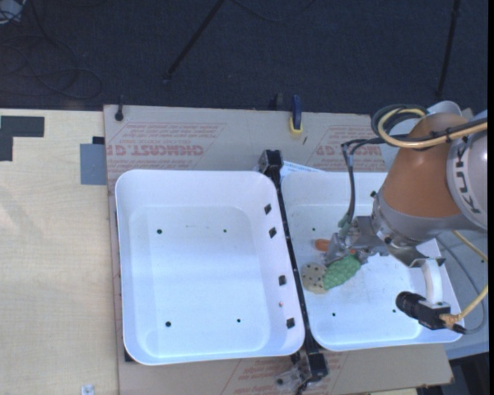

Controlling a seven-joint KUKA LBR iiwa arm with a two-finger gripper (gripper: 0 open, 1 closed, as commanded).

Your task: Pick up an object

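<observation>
A green soft object (pixel 342 271) lies in the right bin (pixel 370 336), near its left wall, touching a tan speckled disc (pixel 314 277), with a small orange piece (pixel 322 244) just behind. The hand (pixel 348 249) hangs right over the green thing's upper end, likely lining up a grab, though I cannot tell how it is set. The divider crowds the left; open floor lies toward the near rim, and the left bin (pixel 193 348) sits alongside on the desk (pixel 41 262).
</observation>
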